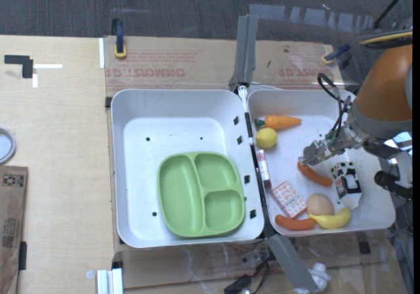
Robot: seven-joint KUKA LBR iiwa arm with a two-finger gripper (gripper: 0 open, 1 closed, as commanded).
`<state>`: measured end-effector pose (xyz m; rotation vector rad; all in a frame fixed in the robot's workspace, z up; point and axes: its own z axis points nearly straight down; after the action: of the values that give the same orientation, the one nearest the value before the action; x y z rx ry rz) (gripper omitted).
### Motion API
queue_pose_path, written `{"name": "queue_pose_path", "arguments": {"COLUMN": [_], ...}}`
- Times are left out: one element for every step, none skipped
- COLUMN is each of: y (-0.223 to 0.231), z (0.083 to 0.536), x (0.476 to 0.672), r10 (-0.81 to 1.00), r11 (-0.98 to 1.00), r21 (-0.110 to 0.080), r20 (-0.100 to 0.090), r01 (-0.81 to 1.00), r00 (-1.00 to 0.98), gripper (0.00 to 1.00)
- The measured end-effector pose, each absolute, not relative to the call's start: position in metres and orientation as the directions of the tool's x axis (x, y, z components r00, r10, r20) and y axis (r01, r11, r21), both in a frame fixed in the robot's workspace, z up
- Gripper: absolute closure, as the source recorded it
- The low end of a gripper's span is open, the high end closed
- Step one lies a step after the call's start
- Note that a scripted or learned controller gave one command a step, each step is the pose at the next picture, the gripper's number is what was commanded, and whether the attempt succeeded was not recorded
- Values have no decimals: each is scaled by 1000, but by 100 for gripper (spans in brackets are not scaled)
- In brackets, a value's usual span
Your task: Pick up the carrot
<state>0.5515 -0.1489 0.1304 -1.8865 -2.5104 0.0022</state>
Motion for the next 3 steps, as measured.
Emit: {"name": "queue_pose_path", "arguments": {"y": [-149, -186, -115], "z": [131, 150, 159], "x": [552, 516, 599], "r10": [961, 965, 967], "r11": [278, 264, 255], "r21": [-1, -1, -1], "r20": [0, 0, 0], "r01": [961, 965, 967], "r00": [-278, -264, -255], "gripper": [0, 0, 0]}}
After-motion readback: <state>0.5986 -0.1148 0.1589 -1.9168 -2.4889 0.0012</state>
